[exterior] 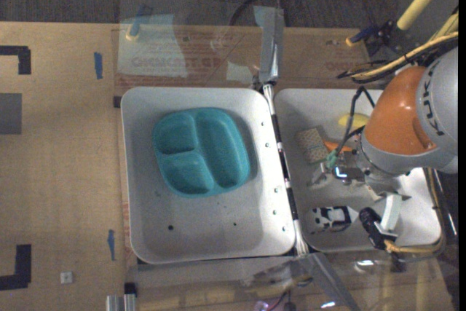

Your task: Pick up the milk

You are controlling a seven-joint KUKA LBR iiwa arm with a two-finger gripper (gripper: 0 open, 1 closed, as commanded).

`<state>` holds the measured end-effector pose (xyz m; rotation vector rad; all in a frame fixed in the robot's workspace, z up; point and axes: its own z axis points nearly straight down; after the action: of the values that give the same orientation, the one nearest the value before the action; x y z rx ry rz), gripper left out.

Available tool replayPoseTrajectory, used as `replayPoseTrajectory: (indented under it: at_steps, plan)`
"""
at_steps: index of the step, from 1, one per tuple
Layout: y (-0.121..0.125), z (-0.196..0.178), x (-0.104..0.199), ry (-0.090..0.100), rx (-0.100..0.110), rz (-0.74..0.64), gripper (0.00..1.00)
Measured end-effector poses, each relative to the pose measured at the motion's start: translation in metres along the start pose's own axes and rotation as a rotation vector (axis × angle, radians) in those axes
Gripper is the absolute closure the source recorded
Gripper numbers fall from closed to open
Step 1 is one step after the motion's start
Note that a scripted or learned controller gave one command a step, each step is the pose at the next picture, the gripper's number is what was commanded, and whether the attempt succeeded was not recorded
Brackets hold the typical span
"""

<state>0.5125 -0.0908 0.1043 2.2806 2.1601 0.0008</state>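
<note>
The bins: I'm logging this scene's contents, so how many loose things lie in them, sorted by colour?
Teal: 1, the divided plate in the left bin
Black and white: 1, the milk carton in the right bin
Tan: 1, the waffle-like piece
Yellow: 1, an item partly hidden by the arm
Total: 4 in view

Left bin: a shallow white plastic bin [138, 178] is holding a teal three-compartment plate [202, 151] toward its far edge.
Right bin: a tan waffle-textured square [313, 144] is lying near its far-left corner; a yellow object [352, 120] is sitting at its far edge.
</note>
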Motion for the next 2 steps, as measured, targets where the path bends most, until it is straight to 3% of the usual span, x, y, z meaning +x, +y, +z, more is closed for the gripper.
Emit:
replayPoseTrajectory:
  at_steps: [1, 2]
  plan:
    - [-0.008, -0.136, 0.015, -0.001, 0.001, 0.235, 0.0]
    - [0.019, -0.221, -0.005, -0.001, 0.0, 0.285, 0.0]
